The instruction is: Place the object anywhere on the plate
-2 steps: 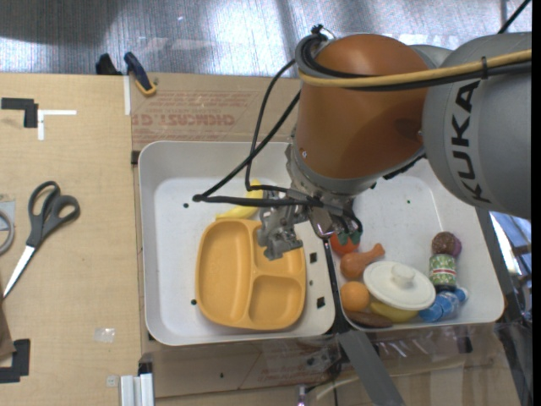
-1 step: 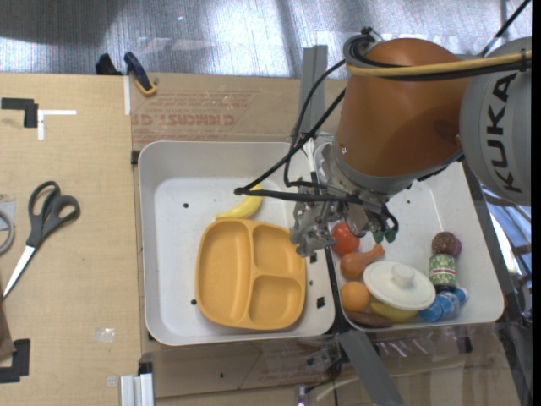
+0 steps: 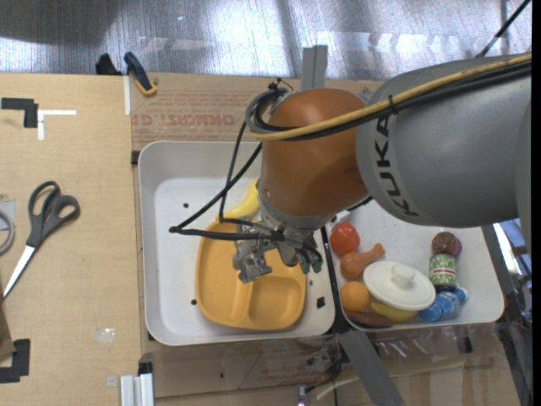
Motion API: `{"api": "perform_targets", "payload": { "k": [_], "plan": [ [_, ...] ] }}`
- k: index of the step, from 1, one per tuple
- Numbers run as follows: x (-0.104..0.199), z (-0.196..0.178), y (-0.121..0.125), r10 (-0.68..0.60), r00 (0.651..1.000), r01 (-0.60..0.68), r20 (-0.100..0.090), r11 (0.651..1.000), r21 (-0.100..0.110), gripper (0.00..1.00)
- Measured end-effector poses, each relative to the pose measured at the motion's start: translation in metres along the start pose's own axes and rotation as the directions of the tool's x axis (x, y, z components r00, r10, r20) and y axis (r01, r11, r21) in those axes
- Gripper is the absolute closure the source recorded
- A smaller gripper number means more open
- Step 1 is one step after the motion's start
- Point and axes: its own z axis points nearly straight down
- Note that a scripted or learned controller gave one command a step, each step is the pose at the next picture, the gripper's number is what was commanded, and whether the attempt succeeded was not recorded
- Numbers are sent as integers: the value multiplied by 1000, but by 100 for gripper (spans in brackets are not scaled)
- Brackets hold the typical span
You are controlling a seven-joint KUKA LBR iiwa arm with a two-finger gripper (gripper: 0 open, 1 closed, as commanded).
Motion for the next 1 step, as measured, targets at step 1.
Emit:
{"api": "perform_targets", "payload": {
  "k": [1],
  "plan": [
    [3, -48, 2, 141, 990, -141, 4, 990, 0, 100]
  ]
}}
